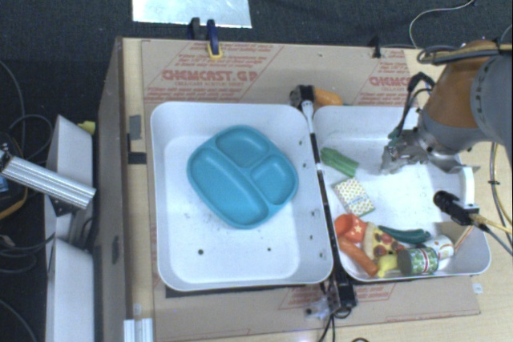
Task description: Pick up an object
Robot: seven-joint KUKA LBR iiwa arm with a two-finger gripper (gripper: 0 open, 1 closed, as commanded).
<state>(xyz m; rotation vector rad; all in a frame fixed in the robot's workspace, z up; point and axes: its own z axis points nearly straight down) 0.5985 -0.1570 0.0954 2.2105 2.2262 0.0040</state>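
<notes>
Currently | gripper (394, 158) low over right bin (478, 259), upper part | hold/opening: cannot tell | objects unpicked: green piece (339, 162), checkered block (353, 196), toy-food pile (394, 248) at bin's near edge | blue tray (242, 175) in left bin (178, 252)

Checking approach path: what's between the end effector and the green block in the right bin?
In the camera view, only bare white bin floor lies between the end effector and the green block. The patterned sponge sits below that stretch.
</notes>
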